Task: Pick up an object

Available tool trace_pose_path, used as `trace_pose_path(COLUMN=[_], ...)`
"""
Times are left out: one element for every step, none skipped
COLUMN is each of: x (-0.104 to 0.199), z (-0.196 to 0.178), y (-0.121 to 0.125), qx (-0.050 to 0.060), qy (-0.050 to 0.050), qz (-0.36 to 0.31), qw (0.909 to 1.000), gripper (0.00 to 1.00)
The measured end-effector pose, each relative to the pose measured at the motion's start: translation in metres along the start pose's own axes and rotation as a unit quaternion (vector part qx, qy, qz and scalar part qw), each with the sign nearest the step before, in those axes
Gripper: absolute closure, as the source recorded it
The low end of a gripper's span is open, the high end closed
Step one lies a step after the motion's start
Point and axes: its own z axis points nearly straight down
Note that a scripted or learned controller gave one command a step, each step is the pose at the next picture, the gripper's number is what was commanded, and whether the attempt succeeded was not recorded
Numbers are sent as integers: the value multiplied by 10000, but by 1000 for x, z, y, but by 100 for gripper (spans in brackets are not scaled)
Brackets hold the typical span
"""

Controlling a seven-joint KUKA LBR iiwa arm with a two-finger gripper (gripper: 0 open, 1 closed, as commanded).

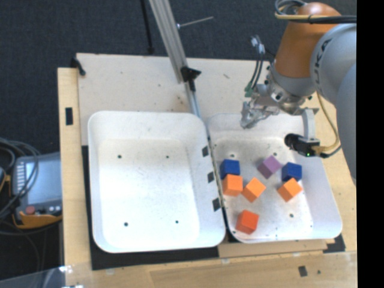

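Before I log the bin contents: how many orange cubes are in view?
3, all in the right bin: one beside the bin's left wall, one mid-bin, one further right. The lower cube looks redder.

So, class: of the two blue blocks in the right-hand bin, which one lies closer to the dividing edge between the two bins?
The blue block just above an orange block; the other blue block sits towards the bin's far side.

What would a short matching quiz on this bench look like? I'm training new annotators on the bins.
Things:
1. purple cube
2. red cube
3. end effector
4. left bin

Descriptions:
A. nearest the right bin's front rim
B. over the right bin's far edge
C. holds no cubes
D. between the two blue cubes

Pairs: 1-D, 2-A, 3-B, 4-C
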Motion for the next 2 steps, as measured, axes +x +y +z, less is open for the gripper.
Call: trace_pose_path(x=[51,95], z=[-3,-14], y=[16,18], qx=[-1,-4], qy=[-1,-1], qz=[4,7], qw=[10000,10000], gripper=[100,100])
